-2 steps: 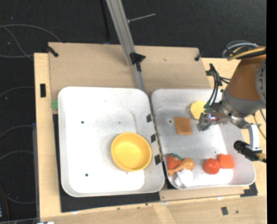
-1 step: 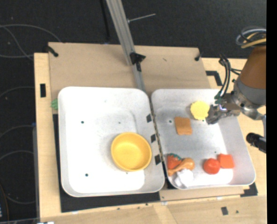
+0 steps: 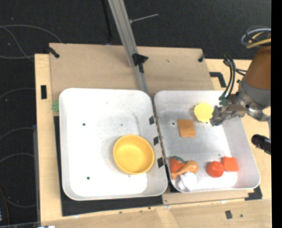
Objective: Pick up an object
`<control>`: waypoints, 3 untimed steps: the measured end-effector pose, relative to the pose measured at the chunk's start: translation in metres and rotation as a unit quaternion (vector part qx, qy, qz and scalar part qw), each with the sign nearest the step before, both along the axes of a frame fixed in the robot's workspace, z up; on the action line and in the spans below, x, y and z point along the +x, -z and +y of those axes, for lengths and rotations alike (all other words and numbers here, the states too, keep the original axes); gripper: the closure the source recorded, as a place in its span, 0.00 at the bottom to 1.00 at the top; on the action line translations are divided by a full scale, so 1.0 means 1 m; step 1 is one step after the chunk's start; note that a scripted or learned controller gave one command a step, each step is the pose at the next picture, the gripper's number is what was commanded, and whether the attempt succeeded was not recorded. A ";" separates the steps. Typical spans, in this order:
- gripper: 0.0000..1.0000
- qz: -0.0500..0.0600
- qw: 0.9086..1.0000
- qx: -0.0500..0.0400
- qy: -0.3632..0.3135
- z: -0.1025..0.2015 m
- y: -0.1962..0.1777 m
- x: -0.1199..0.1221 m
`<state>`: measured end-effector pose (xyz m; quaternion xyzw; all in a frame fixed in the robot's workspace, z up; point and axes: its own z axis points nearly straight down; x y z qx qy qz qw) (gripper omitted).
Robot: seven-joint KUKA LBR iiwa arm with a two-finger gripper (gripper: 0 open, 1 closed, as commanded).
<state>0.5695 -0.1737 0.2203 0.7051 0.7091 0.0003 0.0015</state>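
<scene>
The right bin (image 3: 236, 146) holds a round yellow object (image 3: 203, 111) near its back, a tan flat square piece (image 3: 186, 128) just in front of it, a red tomato-like ball (image 3: 215, 169) and an orange-red block (image 3: 230, 164) at the front right, and an orange and white cluster (image 3: 183, 170) at the front left corner. My gripper (image 3: 216, 117) hangs low at the right side of the yellow object, close to touching it. Nothing shows between its dark tips.
The left bin (image 3: 84, 127) contains a yellow bowl (image 3: 133, 154) toward its front right. A metal pole (image 3: 126, 32) slants up from the bins' back edge. The arm's orange band (image 3: 262, 70) is at the right edge. Bare bin floor lies mid-right.
</scene>
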 end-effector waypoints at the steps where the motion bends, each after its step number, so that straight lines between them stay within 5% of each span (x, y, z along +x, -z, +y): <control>1: 1.00 0.001 1.000 0.001 0.000 0.052 0.006 0.013; 3: 1.00 0.000 1.000 0.002 -0.002 0.157 -0.010 0.035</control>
